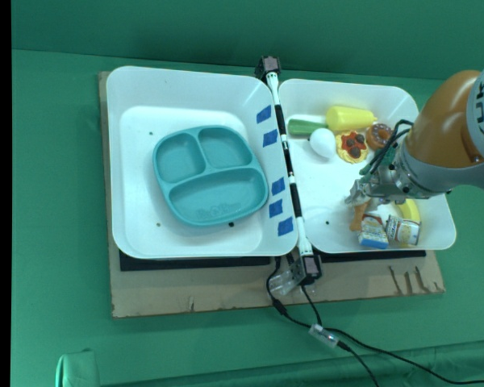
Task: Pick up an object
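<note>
My gripper (365, 201) is low in the right bin (327, 188), at its front right part. It hovers over a small cluster of toys: an orange piece (360, 214), a small carton (373, 231), a little jar (403, 230) and a yellow banana (409, 210). The arm's wrist covers part of this cluster. Further back lie a white egg (323, 142), a green vegetable (304, 125), a yellow corn-like piece (351, 118), a pizza slice (354, 146) and an orange round item (379, 135).
The left bin (137, 95) holds a teal divided plate (210, 174). A divider rail with blue tape marks (284, 168) runs between the bins. Cables (339, 345) trail off the bench's front edge onto the green cloth.
</note>
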### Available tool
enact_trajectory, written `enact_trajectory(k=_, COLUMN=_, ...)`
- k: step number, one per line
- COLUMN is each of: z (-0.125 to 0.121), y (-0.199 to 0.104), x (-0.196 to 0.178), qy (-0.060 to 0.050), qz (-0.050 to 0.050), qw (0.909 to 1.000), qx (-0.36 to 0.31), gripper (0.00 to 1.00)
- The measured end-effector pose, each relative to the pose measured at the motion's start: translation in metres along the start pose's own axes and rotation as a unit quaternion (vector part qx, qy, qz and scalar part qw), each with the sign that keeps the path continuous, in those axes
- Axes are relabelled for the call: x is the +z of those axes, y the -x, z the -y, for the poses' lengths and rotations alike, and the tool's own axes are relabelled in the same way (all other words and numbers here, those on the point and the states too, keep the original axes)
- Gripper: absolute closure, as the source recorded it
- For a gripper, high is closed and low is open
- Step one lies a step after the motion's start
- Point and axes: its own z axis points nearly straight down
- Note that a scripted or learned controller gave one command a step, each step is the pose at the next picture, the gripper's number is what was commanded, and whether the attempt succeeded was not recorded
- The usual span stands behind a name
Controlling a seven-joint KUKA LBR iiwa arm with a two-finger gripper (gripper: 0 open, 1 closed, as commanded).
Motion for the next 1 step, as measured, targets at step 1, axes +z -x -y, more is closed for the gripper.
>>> enact_trajectory(k=1, z=-0.0896, y=-0.1258, x=-0.0799, qy=-0.016, qz=-0.007, qw=0.9998, qx=-0.006, gripper=1.00)
